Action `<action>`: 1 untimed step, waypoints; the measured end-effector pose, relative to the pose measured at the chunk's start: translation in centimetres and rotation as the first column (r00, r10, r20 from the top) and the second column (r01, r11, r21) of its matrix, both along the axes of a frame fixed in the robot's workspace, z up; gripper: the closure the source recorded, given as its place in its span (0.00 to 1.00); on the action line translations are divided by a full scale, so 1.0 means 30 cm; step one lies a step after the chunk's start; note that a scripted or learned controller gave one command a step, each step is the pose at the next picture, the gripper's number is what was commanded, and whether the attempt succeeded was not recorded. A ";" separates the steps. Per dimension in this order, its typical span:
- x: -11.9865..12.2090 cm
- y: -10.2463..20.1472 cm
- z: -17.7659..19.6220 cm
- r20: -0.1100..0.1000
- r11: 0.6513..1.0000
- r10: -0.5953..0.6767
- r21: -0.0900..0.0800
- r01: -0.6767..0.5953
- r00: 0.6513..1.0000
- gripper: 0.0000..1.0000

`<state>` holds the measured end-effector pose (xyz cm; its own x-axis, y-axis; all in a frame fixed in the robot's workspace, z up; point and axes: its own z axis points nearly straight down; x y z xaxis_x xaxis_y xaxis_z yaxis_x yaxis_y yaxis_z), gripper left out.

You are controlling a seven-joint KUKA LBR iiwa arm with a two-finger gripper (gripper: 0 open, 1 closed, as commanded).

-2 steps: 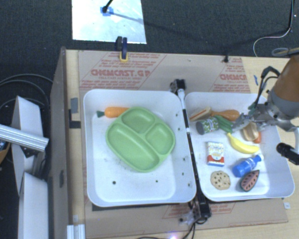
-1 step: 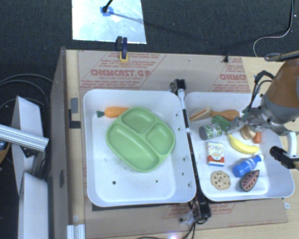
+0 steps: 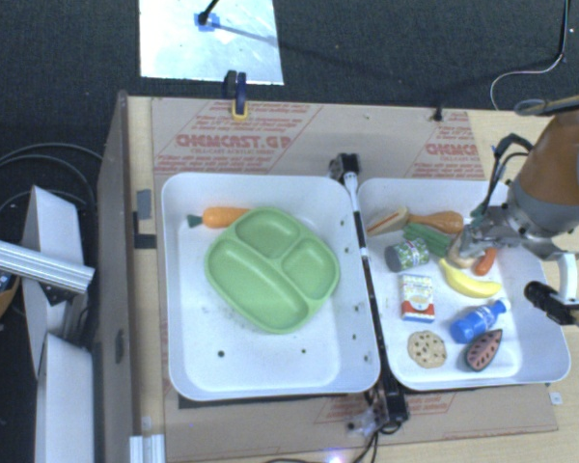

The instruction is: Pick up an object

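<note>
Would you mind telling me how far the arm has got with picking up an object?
Done: the claw has been brought low over the right bin, next to the banana. In hand: nothing visibly held; whether it has closed on anything cannot be told. Left: the grasp and lift; the banana, blue bottle and cookie all lie in the bin.

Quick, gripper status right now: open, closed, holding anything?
Gripper: down in the right bin by the banana; open or closed cannot be told from this view, and no object is visibly held.
</note>
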<state>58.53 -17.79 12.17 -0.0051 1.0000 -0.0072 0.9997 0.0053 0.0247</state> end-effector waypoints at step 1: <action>-0.001 0.000 -0.002 -0.001 1.000 0.000 0.000 0.000 1.000 0.00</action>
<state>58.49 -17.78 12.10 -0.0051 1.0000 -0.0067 0.9997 0.0053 0.0234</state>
